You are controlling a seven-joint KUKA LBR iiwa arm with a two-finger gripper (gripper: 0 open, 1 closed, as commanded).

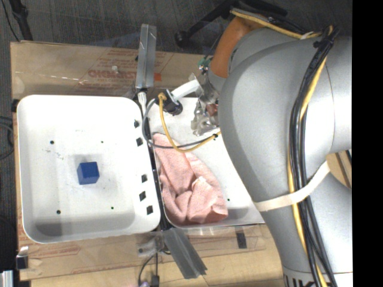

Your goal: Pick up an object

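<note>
From the overhead camera view, the gripper (pixel 203 115) hangs over the upper end of the right white plastic bin (pixel 239 211), above the crumpled pink cloth (pixel 188 187); whether it is released or clenched I cannot tell. The small blue cube (pixel 88 173) sits alone in the left white plastic bin (pixel 36 118), well apart. Likely risks: the soft cloth slipping free, or loose yellow cable (pixel 173 141) snagging. Count on the desk (pixel 78 64): two bins, one cloth, one cube.

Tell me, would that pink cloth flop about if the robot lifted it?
Probably. The pink cloth lies crumpled in soft folds in the right bin, so it would likely droop and unfold. It looks light, and a pinch might catch only one fold.
</note>
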